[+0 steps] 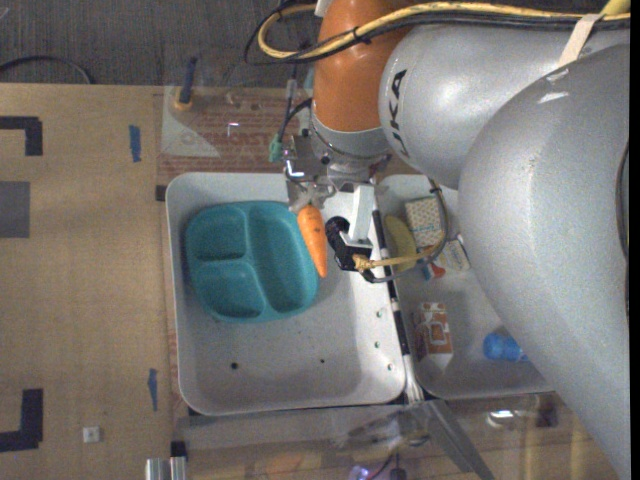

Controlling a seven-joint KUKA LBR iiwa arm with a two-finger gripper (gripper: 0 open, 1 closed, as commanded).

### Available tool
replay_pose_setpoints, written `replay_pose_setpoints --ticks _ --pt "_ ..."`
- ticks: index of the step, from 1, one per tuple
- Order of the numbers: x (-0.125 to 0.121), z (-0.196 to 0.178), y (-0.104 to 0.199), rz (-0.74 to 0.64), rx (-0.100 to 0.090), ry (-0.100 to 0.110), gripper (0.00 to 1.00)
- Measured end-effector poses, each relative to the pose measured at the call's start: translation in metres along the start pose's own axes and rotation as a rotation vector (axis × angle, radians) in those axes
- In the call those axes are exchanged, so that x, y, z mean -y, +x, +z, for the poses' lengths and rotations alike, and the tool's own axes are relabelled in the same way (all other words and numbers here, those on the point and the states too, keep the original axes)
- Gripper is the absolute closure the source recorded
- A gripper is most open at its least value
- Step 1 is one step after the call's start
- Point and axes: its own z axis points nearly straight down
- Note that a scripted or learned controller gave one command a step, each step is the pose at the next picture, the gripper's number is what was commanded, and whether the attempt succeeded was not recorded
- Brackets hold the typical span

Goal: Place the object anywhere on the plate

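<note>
Your gripper (305, 200) sits above the left bin (290, 378), just at the upper right rim of the teal plate (250, 260). It is clenched on the top end of the carrot (314, 240), which hangs slanted along the plate's right edge, its tip over the rim. You can see the plate's three compartments bare. In the right bin (480, 378) lie a small printed box (434, 330), a blue piece (502, 347) and a yellow item (400, 238), well apart from the carrot.
</note>
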Motion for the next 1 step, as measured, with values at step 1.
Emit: replay_pose_setpoints --ticks 1 --pt "0.0001 0.0000 0.0001 0.000 0.001 0.000 0.00"
